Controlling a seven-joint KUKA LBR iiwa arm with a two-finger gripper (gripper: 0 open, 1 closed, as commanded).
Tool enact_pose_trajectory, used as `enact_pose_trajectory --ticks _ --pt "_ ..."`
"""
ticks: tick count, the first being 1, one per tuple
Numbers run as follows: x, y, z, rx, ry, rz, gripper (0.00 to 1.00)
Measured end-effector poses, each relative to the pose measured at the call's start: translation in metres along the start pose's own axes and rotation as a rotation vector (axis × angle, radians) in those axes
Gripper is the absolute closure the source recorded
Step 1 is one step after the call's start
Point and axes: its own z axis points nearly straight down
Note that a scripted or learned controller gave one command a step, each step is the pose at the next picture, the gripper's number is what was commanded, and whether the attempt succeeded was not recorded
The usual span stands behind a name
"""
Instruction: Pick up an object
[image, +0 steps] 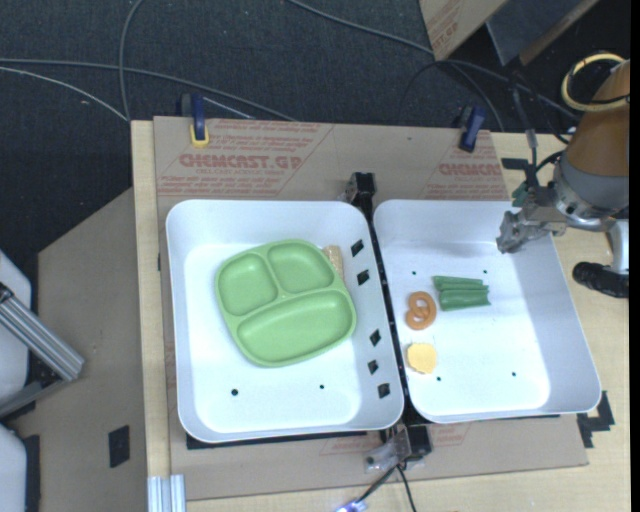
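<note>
Right bin (560, 330), shallow white plastic, rounded corners: green bean bundle (461, 293), ridged, lying flat near centre; orange pretzel (421, 310), looped, just beside its left end; yellow disc (422, 357), smooth, below the pretzel. Gripper (512, 238): hangs over the bin's upper right part, apart from all three items; grip state cannot be told. Left bin (190, 330): green three-compartment plate (286, 302), matte.

Two bins sit side by side on the table (250, 150). In the left bin (200, 400) lies a divided plate (285, 302), with a small block (333, 262) touching its far right edge. In the right bin (540, 350), near the left wall, a pretzel (421, 310) lies just left of a bean bundle (461, 293), a chip (422, 357) nearer the camera. The pincer (512, 238) hangs over that bin's far right part
</note>
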Motion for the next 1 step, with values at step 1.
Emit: enact_pose_trajectory --ticks 1 --pt "-0.0005 0.0022 -0.0554 0.0 0.0 -0.002 1.0"
